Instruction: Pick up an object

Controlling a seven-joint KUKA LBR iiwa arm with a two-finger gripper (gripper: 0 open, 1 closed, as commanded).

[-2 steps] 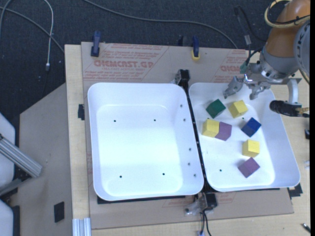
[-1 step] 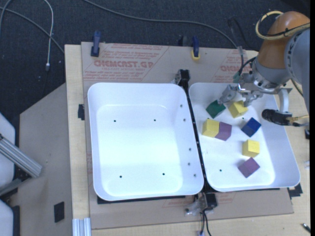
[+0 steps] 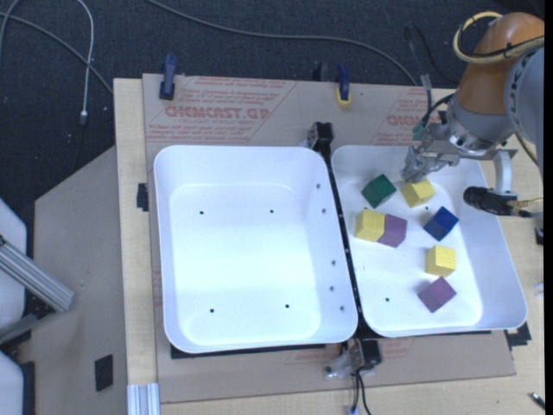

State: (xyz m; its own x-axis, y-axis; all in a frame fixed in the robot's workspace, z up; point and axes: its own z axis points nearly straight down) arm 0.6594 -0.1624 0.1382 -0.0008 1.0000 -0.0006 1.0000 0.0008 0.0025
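Note:
Several small blocks lie in the right bin point(image 3: 505, 285). A green block point(image 3: 378, 190) and a yellow block point(image 3: 418, 193) sit near its back. A blue block point(image 3: 441, 222) is further right. A second yellow block point(image 3: 370, 225) touches a purple block point(image 3: 394, 230) by the left wall. A third yellow block point(image 3: 440, 259) and another purple block point(image 3: 436, 293) lie toward the front. My gripper point(image 3: 421, 168) hangs low over the back of this bin, just above the far edge of the yellow block beside the green one.
The left bin point(image 3: 161, 232) stands beside the right one, and their walls meet in the middle. Blue clamps point(image 3: 168, 66) hold the board at the back. The arm comes in over the right bin's back right corner.

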